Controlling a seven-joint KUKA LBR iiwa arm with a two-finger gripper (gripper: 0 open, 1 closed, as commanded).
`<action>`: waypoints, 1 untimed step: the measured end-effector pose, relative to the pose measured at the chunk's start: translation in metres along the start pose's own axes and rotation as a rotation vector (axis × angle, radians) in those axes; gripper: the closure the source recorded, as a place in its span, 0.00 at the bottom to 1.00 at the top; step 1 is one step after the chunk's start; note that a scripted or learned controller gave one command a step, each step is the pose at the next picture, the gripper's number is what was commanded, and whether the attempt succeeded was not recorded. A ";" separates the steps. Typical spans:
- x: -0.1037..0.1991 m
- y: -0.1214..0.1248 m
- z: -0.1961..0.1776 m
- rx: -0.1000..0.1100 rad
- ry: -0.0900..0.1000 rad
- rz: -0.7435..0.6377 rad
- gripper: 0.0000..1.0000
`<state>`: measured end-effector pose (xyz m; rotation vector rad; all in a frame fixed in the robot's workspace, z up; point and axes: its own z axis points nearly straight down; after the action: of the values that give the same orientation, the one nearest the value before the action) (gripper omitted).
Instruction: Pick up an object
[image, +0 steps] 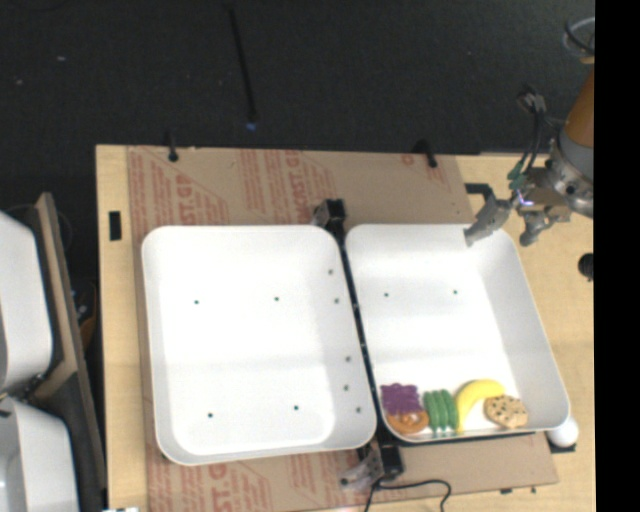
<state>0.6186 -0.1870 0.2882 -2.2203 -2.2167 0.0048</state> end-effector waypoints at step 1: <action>0.000 0.001 -0.003 -0.006 -0.001 -0.001 0.00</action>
<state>0.6195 -0.1868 0.2917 -2.2230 -2.2211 -0.0007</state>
